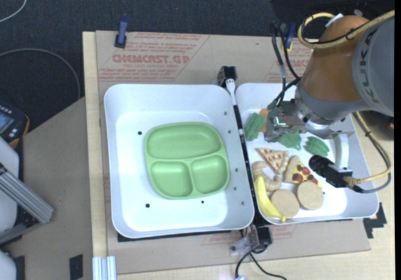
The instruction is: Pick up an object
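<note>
Reaching in from the right, the grey arm point(351, 66) with its orange band hangs over the right bin point(360, 207), and its gripper point(280, 122) sits low above the upper left part of that bin. Whether the gripper is wide or narrow I cannot tell, since the wrist hides it from above.

Toy food lies scattered in the right bin. A green leaf piece point(254, 126) lies just left of the gripper, another green piece point(291, 141) just below it, and a third point(316, 145) further right. Something small and orange point(265, 111) peeks out beside the gripper, possibly a carrot. Lower down lie a pizza slice point(272, 159), a second small pizza slice point(303, 174), a banana point(265, 200) along the left wall, two round tan cookies point(310, 196) and a pale knobbly piece point(270, 180).

The left bin point(125, 147) holds a green divided plate point(187, 160) with three compartments, lying flat near its middle. Both bins rest on a table point(156, 53) covered with brown cardboard.
</note>
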Robot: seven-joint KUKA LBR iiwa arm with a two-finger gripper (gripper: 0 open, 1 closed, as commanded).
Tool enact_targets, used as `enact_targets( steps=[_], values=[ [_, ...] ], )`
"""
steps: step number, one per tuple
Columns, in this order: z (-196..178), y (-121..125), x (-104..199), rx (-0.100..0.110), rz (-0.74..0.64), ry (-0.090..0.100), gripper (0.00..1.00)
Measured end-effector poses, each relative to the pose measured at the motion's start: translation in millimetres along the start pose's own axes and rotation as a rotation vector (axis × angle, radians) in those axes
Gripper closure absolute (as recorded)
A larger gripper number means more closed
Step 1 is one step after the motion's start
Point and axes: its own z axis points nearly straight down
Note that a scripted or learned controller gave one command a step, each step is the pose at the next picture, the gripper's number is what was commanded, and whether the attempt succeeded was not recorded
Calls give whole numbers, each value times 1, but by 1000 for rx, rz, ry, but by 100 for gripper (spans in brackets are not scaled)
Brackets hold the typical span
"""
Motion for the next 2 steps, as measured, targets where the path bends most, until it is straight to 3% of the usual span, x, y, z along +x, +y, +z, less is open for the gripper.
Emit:
enact_targets(
  steps=[1,2],
  values=[
    [7,-43,99,14,-5,4,100],
    [-139,-53,145,-8,-2,5,100]
  ],
)
